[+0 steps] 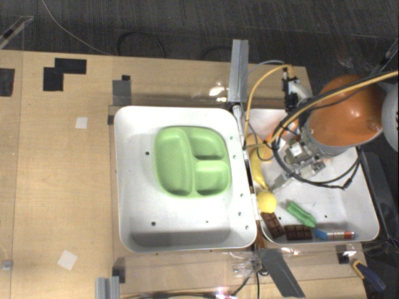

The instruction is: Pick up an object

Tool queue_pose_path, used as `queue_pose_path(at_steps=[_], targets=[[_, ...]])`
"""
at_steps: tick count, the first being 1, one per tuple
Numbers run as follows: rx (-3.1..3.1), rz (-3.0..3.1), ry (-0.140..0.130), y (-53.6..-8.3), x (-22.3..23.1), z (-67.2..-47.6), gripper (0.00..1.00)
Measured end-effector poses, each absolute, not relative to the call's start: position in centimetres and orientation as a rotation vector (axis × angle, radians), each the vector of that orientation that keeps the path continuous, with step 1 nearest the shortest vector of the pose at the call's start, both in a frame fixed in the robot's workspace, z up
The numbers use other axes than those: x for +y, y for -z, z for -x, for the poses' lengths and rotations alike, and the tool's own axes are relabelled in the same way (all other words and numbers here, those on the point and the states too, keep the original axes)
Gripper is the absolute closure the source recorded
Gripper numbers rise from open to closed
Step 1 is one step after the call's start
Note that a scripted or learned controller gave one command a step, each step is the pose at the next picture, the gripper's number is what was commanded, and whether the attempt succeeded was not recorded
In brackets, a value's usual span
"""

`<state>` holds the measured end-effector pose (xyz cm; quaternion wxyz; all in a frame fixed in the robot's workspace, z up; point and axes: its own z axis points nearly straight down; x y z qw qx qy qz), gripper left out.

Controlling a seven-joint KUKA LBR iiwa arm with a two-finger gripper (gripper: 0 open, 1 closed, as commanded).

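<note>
The right bin (365, 212) holds several small items along its left and near sides. A yellow round fruit (266, 200) lies by the left wall, with a longer yellow piece (256, 169) just behind it. A green oblong toy (300, 213), two brown chocolate-like bars (272, 224) (297, 232) and a blue and red pen-like stick (333, 234) lie toward the near wall. My gripper (280, 177) hangs low over the bin's left half, right beside the yellow pieces, under the orange band (344, 118). Cables hide the grip itself.
In the left bin (132, 229) sits a green divided plate (190, 161). A metal post (239, 73) stands at the back between the bins. Yellow and black cables (262, 98) loop over the back left of the right bin. Wooden bench lies to the left.
</note>
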<state>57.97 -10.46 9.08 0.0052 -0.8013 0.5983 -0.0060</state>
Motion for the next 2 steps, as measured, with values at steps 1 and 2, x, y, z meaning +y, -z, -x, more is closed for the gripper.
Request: queue_pose_path(at_steps=[1,2], targets=[[2.176,2.245,0.030,-9.3,-10.9,-49.4,0.00],[2.274,2.147,0.016,-9.1,-13.5,-50.0,0.00]])
